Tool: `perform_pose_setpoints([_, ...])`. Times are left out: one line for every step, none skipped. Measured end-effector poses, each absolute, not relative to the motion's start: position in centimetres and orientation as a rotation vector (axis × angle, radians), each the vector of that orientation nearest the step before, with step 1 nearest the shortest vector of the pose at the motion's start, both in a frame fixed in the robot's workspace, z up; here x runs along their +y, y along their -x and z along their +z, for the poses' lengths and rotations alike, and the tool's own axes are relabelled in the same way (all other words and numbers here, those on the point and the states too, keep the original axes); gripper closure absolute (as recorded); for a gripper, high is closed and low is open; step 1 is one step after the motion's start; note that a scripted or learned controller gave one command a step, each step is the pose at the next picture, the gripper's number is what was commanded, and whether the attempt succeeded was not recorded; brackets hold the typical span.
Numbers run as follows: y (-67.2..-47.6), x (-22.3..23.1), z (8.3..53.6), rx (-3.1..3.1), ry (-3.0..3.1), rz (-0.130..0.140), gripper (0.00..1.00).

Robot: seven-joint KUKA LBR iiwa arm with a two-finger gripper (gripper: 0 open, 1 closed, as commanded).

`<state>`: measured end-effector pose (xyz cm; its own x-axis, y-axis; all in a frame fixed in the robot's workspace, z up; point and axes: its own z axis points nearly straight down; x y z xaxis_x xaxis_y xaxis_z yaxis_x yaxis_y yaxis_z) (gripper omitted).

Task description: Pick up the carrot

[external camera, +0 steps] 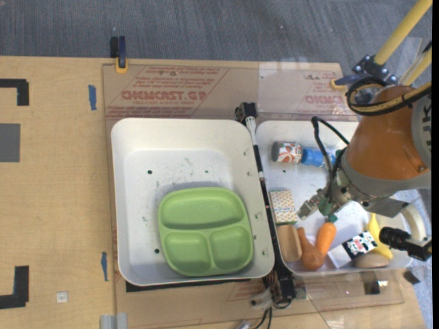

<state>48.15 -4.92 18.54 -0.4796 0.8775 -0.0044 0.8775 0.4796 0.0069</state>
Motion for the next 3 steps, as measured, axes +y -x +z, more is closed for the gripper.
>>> perform_pose_setpoints([-48.0, -11.2, 15.7, 3.035, -0.814, 0.0, 1.0])
perform_pose_setpoints([-48.0, -11.1, 15.8, 3.035, -0.811, 0.002, 0.0])
perform_pose_setpoints([-48.7, -12.1, 9.3, 2.992, -0.868, 0.003, 0.0])
